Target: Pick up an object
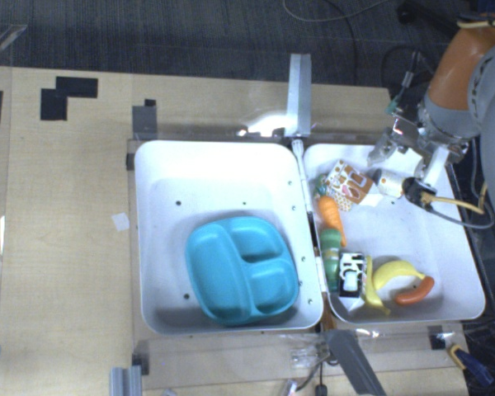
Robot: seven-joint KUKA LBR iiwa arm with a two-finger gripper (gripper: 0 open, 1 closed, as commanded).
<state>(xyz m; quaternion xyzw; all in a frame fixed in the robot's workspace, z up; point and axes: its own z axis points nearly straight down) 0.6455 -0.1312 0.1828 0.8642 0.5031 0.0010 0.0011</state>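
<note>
Currently, the gripper [385,167] sits over the rear of the right bin [445,254], just beside a patterned box [346,185]; whether its fingers are apart or together cannot be told. Along the bin's left wall lie a carrot [329,213] and a green item [331,239]. A banana [388,277] lies at the front. 1 blue tray [242,267] rests in the left bin [165,180].

One fixed camera sat high above the worktop [58,246], looking down at a slant on both white bins [153,221], far enough to catch the floor [148,23] beyond.
</note>
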